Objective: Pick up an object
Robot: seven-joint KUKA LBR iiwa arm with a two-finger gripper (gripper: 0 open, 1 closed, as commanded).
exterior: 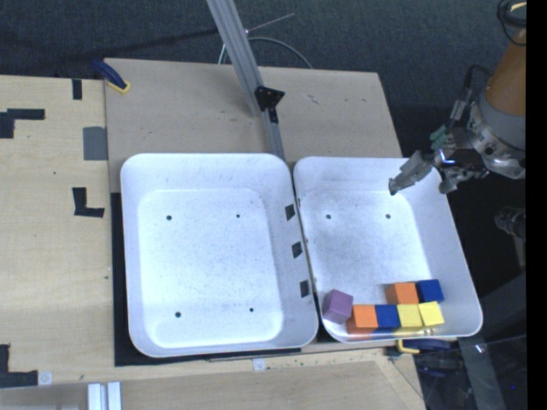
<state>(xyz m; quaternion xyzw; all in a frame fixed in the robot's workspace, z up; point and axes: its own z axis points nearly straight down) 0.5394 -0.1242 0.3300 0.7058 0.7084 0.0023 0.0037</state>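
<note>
The gripper (408, 178) hung over the upper right part of the right bin (444, 229), reaching in from the right below the arm's orange band (511, 79); whether it was wide or narrow could not be told, and nothing showed in its grip. The blocks lay well apart from it, bunched along the near edge of that bin: a purple block (338, 304) at the left, then an orange block (365, 316), a blue block (387, 316) and a yellow block (410, 316) in a row, a second yellow block (431, 313) at the right end, with another orange block (402, 294) and another blue block (428, 290) just behind them. The left bin (132, 229) sat beside it on the counter (188, 101). No brand, label or writing could be read on the blocks, bins or counter.
</note>
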